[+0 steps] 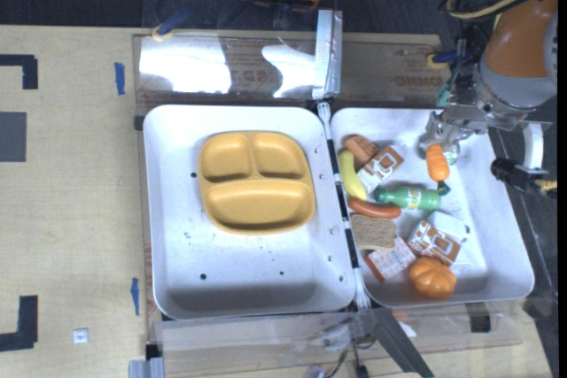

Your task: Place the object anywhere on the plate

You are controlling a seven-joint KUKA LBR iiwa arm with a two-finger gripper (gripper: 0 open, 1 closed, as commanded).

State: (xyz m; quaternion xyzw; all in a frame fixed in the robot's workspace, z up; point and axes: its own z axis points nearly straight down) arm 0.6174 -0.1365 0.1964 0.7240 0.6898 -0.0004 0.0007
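The jaws pinch a small carrot (437, 164), just off the floor of the right bin (509, 235), beside a green bottle (407, 197) and other toy food. The yellow plate (257, 181) sits in the left bin (177, 261).

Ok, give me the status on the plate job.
Nothing looks done: the plate in the left bin bears nothing. In hand: the tool sits over the right bin, by the carrot. Left: grasping an object and carrying it across.
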